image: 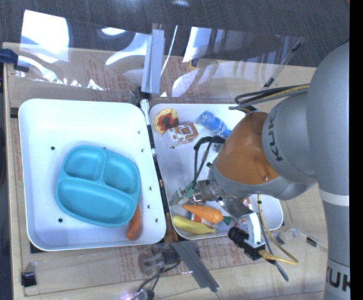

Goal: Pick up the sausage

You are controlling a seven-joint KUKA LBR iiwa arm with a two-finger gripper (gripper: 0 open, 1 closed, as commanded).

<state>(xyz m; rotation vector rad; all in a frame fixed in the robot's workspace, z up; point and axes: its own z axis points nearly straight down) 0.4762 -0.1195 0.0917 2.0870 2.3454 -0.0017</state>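
The sausage (133,224), a short orange-brown piece, lies in the left bin (37,167) against the lower right edge of the blue divided plate (98,184), close to the bin's right wall. My gripper (193,196) is down in the right bin (175,161), low over its front part, just above a carrot (204,213) and a banana (193,225). It is well to the right of the sausage, across the wall between the bins. The orange wrist band and grey arm hide most of the gripper.
At the back of the right bin lie a pizza-like toy (166,120), a brown and white item (184,133) and a blue item (211,123). The arm covers that bin's right half. A clear screen stands behind both bins.
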